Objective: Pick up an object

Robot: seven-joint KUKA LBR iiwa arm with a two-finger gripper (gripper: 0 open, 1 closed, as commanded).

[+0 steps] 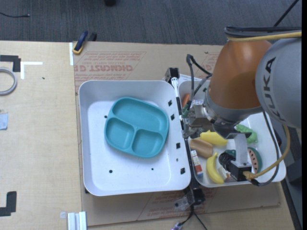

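While the arm (249,75) hangs over the right bin (265,126), its orange band and grey wrist cover most of the bin's upper half. The gripper (195,121) sits low at the bin's left wall, just above the toy food. Whether it is open or closed can't be told from here, the wrist hardware blocks it, and nothing is visibly held.

Pickable objects are all in the right bin, bunched in its lower half:
- yellow piece (213,138) just beside the gripper
- brown roll (201,147) touching the yellow piece from below
- banana (213,169) near the bottom rim
- green piece (247,134) to the right, partly under the arm
- watermelon slice (254,159) by the right wall

The left bin (91,143) holds one teal divided plate (136,127), lying flat, roughly centred and slightly rotated – well apart from the gripper.

Both bins rest on a cardboard sheet (110,63). A blue-and-yellow tool (80,41) lies at the sheet's top-left corner.
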